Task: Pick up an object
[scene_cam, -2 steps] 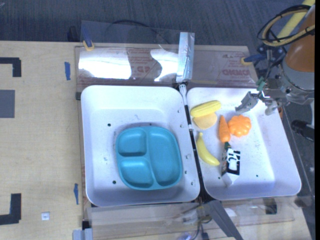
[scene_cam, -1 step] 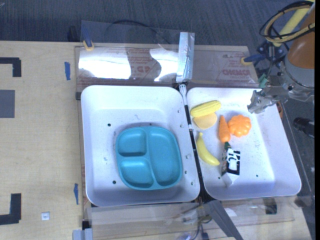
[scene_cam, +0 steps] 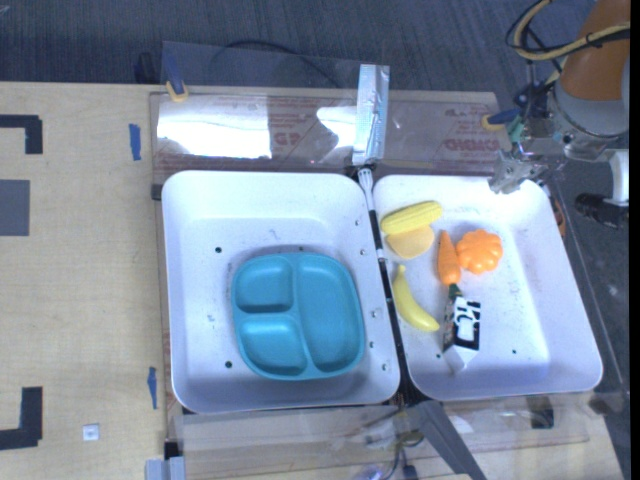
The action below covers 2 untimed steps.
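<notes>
Left bin [scene_cam: 190, 268] holds a blue tray [scene_cam: 297, 313]; toys fill the right bin [scene_cam: 560, 338]; pincer [scene_cam: 512, 173] state perhaps unreadable.

Two white bins [scene_cam: 200, 218], one blue tray [scene_cam: 297, 313], five toys [scene_cam: 480, 251]

Grey arm [scene_cam: 600, 108] with orange band [scene_cam: 605, 63], looped yellow and black cables [scene_cam: 550, 23].

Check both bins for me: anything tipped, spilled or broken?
Nothing stands out. The blue divided tray lies flat in the left bin; corn, carrot, orange pumpkin, banana and a black-and-white tube lie loose in the right bin.
</notes>
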Each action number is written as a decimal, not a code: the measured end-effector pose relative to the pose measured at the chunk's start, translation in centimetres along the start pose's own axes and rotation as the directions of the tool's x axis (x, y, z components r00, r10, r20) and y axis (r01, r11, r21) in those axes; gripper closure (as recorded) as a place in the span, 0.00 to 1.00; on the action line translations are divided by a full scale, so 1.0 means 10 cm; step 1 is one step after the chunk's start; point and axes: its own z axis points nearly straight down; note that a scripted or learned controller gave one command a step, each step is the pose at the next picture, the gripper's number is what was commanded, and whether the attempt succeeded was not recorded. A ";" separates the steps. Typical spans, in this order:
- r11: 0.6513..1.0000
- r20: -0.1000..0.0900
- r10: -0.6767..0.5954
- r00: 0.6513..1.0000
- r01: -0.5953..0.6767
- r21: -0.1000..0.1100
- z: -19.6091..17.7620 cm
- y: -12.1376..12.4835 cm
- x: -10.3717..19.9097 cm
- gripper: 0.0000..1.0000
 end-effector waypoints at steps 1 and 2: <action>0.959 -0.002 0.282 0.959 -0.282 -0.010 1.08 0.02 -0.51 1.00; 0.562 -0.010 0.827 0.562 -0.827 -0.005 1.19 0.02 -0.47 1.00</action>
